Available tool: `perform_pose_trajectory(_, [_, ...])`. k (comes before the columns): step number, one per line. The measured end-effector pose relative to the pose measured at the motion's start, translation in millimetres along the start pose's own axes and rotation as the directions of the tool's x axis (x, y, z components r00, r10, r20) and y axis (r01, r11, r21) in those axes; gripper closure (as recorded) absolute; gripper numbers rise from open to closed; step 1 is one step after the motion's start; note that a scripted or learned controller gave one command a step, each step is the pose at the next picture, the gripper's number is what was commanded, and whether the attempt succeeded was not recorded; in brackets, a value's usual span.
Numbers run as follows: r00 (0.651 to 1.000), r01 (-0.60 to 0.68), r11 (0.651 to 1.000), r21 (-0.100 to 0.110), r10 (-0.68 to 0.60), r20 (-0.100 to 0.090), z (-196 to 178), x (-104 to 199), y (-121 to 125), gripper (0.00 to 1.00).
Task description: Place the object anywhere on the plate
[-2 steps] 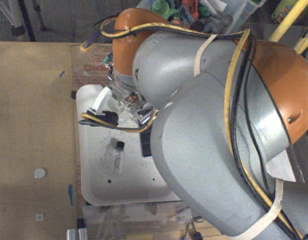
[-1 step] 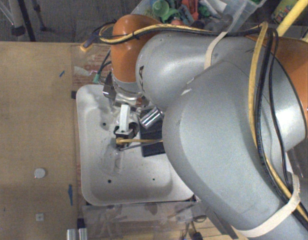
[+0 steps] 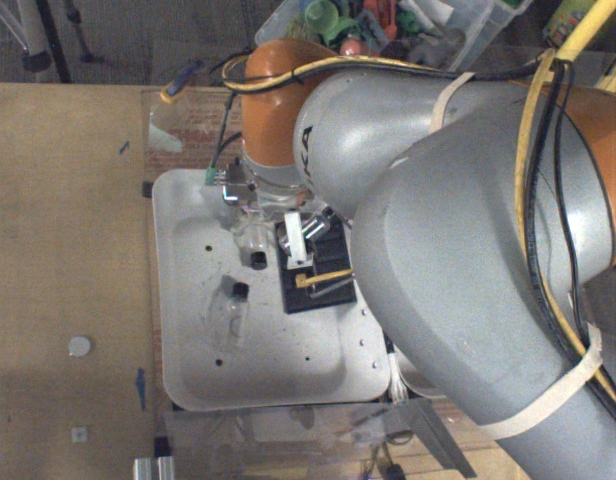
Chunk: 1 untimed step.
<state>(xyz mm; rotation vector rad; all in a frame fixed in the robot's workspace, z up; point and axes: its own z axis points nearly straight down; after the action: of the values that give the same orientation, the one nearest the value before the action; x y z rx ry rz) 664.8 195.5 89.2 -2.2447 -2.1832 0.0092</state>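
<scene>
My gripper (image 3: 251, 236) hangs low over the upper middle of a shallow white bin (image 3: 188, 368), under the orange band of the wrist. Just below it sits a small black piece (image 3: 258, 259), so close that I cannot tell whether it touches the gripper. A second small black piece (image 3: 238, 291) lies a little lower left on the bin floor, with a faint clear or shadowed shape (image 3: 226, 320) trailing below it. The big grey arm hides the right part of the bin.
A clear box of colourful toys (image 3: 388, 8) stands beyond the bin at the top. The bare wooden bench (image 3: 58, 218) lies to the left, with a small grey disc (image 3: 79, 346) on it. A blue-handled tool (image 3: 180, 81) lies near the bin's top left corner.
</scene>
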Motion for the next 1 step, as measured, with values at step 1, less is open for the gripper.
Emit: perform_pose_trajectory(1, [0.999,-0.041,0.999,-0.013,0.041,0.002,-87.0,31.2,-0.5,1.0])
